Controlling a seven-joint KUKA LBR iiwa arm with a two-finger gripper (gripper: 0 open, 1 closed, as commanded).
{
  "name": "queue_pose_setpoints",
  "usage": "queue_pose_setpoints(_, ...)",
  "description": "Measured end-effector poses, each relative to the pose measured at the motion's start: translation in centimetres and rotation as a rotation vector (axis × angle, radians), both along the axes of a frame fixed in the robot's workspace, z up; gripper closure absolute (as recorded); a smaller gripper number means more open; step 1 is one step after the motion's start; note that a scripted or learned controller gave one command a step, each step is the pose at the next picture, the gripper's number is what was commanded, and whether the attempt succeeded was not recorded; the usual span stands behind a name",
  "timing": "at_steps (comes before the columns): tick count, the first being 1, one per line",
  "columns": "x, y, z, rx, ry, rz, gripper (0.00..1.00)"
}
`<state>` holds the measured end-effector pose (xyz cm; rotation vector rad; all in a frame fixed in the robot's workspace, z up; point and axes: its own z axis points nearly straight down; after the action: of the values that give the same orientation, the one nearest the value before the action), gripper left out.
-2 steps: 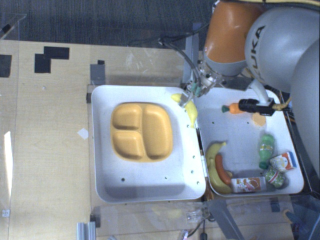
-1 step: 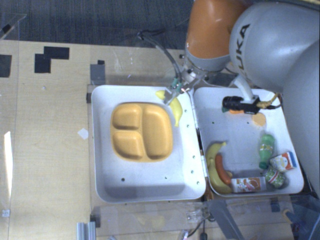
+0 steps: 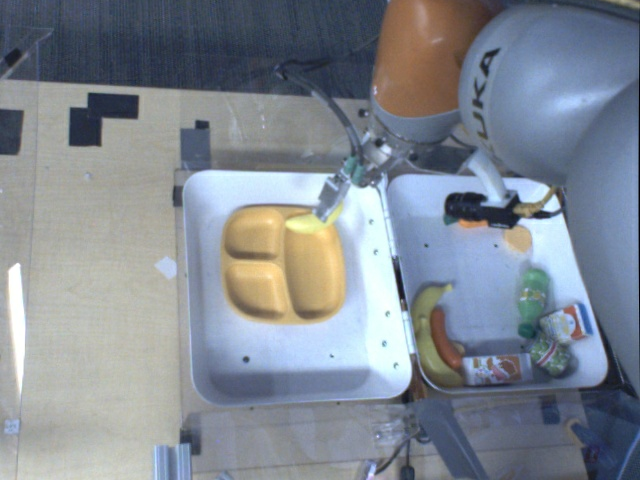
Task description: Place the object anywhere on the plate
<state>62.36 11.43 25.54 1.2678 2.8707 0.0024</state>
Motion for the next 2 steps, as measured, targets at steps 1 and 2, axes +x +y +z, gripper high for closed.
queue_pose_setpoints(1,0.2,0.1,0.9,0.0,-0.003,0.006,1.0)
queue_pose_setpoints(2,-2.9,11.4,-3.3,0.0,0.002,0.145,1.0)
